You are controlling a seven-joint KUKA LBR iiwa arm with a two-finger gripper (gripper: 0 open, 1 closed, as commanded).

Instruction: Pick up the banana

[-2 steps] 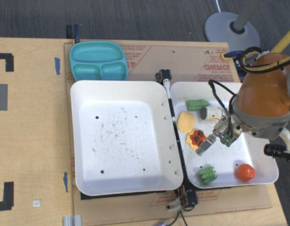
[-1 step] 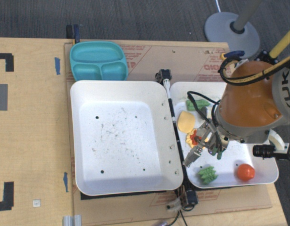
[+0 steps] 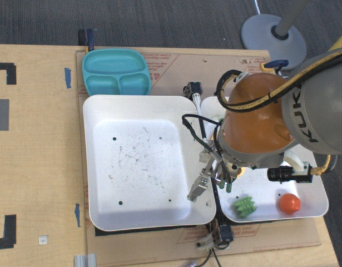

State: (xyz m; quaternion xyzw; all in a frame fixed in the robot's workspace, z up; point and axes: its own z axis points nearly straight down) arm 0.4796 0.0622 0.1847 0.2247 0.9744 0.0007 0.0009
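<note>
The grey arm with its orange band [image 3: 254,115] hangs over the right shallow white bin [image 3: 318,204], its jaws at the rim between both bins; their state cannot be told. A pale curved piece [image 3: 296,161], possibly the banana, peeks from under the arm, near a green lump [image 3: 244,206] and a red ball [image 3: 289,203].

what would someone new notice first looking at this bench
The bulky grey arm with its glossy orange band looms over the right white bin, its two-finger gripper hanging at the seam between the bins. Below it lie a round red-orange fruit and a small green leafy piece. A turquoise divided tray sits behind the left bin.
</note>
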